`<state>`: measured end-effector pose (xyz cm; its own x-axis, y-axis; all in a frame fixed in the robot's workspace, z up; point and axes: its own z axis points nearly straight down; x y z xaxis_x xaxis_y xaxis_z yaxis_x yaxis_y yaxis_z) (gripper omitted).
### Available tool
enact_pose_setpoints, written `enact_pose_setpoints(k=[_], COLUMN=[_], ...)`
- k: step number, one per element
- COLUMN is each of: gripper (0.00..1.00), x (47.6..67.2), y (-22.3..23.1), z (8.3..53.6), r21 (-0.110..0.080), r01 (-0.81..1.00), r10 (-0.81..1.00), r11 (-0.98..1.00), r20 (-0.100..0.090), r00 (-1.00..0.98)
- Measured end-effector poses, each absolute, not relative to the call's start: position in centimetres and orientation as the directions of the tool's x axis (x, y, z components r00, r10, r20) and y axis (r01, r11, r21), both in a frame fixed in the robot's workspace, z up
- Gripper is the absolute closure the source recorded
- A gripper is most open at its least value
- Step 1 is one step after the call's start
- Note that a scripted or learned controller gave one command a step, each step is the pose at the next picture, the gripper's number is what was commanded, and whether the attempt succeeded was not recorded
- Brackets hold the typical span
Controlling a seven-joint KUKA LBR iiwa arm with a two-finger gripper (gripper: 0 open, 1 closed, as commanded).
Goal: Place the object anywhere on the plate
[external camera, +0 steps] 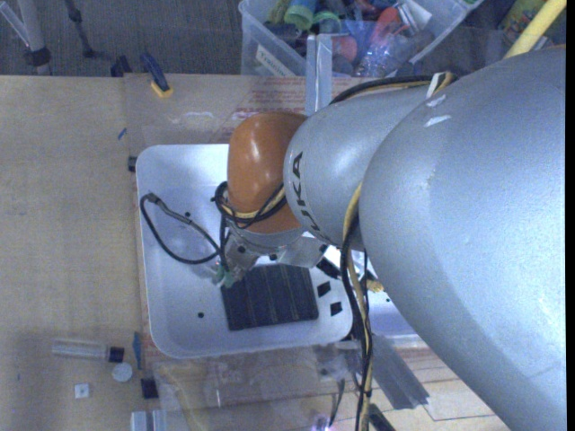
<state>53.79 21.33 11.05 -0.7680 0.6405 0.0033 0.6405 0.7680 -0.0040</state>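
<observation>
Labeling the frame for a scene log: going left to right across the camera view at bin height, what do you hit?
Bare bench → white bin's left rim → black cable loop → dark slatted plate → grey arm.

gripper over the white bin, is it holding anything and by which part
Cannot be told: the grey arm covers its gripper above the white bin, beside a dark ridged rectangular pad.
</observation>
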Motion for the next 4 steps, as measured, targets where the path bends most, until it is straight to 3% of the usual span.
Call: enact_pose_setpoints(k=[1,2,3,4], gripper=[1.00,1.00,1.00,1.00], x=[58.8,65.6,60.2,54.3], y=[19.9,21.1,21.1,22.5], z=[9.2,8.7,9.0,14.0], r21=[0.003,0.005,0.006,-0.002], r01=[0.266,0.695,0.191,0.481], r10=[0.266,0.695,0.192,0.481], r11=[0.964,0.719,0.981,0.877], r20=[-0.004,-0.004,-0.009,0.002], r00=[-0.964,-0.719,-0.981,-0.877])
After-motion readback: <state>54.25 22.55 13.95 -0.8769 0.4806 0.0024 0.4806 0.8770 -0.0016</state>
